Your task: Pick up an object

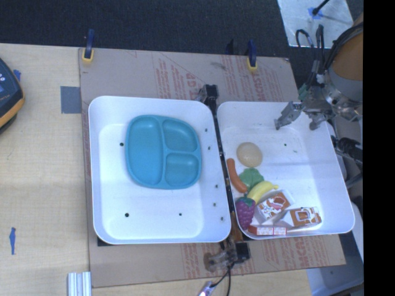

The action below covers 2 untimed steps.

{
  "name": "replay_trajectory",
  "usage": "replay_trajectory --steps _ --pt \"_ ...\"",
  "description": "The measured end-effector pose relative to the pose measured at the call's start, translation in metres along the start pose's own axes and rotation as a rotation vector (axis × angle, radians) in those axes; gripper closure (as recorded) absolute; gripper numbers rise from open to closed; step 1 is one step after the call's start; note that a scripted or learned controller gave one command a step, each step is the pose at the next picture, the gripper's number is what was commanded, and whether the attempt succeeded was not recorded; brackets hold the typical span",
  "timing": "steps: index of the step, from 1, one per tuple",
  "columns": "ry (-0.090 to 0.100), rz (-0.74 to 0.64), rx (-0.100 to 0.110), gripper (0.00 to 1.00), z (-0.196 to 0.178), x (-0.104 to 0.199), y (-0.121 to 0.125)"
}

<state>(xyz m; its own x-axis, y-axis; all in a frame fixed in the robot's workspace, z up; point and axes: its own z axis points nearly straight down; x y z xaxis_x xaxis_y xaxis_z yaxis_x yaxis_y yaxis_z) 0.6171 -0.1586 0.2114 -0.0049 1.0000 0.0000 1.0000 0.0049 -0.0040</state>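
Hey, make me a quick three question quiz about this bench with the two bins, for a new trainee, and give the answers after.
1. True or false: the blue plate lies in the left bin.
2. Which lies nearest the gripper? A) grapes B) egg C) banana
3. Fill in: the toy food sits along the right bin's ____ side, by the hotdog.

Key: 1 true; 2 B; 3 left. The gripper is open above the bin's far right part, holding nothing.
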Motion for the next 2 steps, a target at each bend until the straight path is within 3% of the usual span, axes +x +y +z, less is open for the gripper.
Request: replay_trajectory --steps 1,2 --pt "0.0 0.001 0.002 0.0 0.068 0.055 -0.082" --pt "-0.001 0.001 0.001 0.0 0.121 0.05 -0.077"
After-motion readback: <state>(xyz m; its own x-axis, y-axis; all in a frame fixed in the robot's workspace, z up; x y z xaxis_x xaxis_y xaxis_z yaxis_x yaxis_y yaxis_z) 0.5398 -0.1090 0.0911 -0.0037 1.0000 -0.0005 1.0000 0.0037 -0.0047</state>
